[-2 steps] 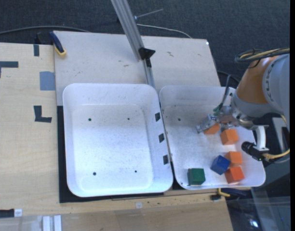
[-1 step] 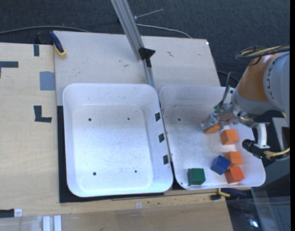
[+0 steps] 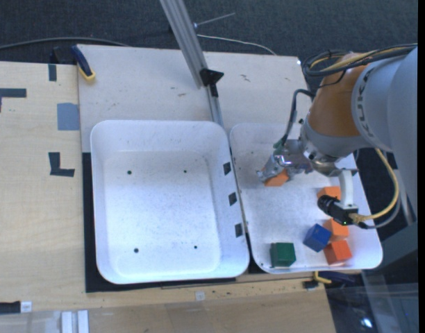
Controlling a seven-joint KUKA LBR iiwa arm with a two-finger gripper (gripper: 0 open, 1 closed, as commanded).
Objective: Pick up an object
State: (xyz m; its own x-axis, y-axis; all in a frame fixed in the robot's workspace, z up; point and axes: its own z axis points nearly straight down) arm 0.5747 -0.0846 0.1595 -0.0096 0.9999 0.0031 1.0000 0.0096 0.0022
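My gripper [image 3: 273, 171] hangs low over the upper left part of the right bin [image 3: 257, 207]. A small orange piece [image 3: 276, 180] shows right at its tip, touching or just under it. Whether the piece is gripped cannot be made out. Lower in the same bin lie a green block [image 3: 282, 254], a blue block [image 3: 317, 237] and an orange block [image 3: 337, 252]. Another orange block [image 3: 330, 194] lies near the bin's right side, partly behind the arm's cable.
The left bin [image 3: 101, 186] stands beside the right one; their walls meet near the middle of the view. A slanted metal pole [image 3: 188, 37] rises behind the bins. The grey and orange arm [image 3: 351, 109] covers the right bin's upper right corner.
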